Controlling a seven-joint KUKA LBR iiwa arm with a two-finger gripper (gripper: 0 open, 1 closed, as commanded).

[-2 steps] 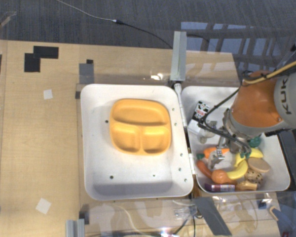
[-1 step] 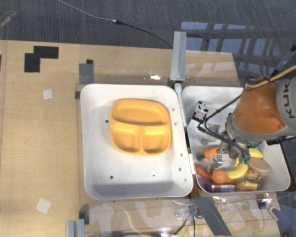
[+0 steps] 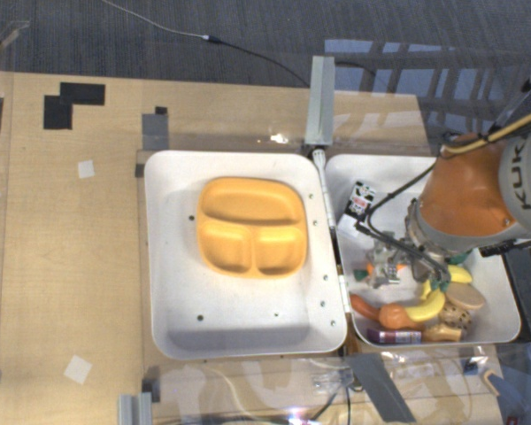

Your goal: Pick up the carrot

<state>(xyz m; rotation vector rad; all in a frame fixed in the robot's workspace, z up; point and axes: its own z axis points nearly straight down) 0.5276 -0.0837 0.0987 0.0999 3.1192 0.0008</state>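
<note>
Carrot (image 3: 378, 312) is lying at the front of the right bin (image 3: 510, 326), beside a banana (image 3: 428, 306) and a purple marker (image 3: 395, 336). Just above it the gripper (image 3: 387, 268) is hanging; whether it is gripping anything I cannot tell. A yellow tray (image 3: 251, 226) is sitting in the left bin (image 3: 173, 264).

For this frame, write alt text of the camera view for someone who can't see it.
The grey-and-orange arm's gripper hangs over the right bin, just above a carrot, a banana and other small items. A yellow divided tray sits in the left bin.
</note>
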